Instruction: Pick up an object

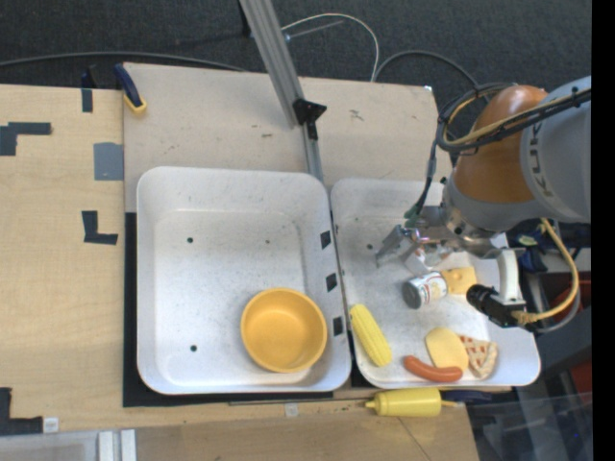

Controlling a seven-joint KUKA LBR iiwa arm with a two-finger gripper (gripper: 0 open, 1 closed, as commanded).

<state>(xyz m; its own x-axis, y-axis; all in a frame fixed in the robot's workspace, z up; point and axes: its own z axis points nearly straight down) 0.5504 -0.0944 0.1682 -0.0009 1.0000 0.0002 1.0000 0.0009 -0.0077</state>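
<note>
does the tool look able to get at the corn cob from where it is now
Probably yes. The corn cob lies uncovered along the left edge of the right bin, with bare floor between it and the tool. The bin wall beside it might crowd a grasp.

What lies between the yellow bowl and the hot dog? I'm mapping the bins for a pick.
In the camera view, the corn cob lies between the yellow bowl and the hot dog, just past the bins' shared rims.
</note>
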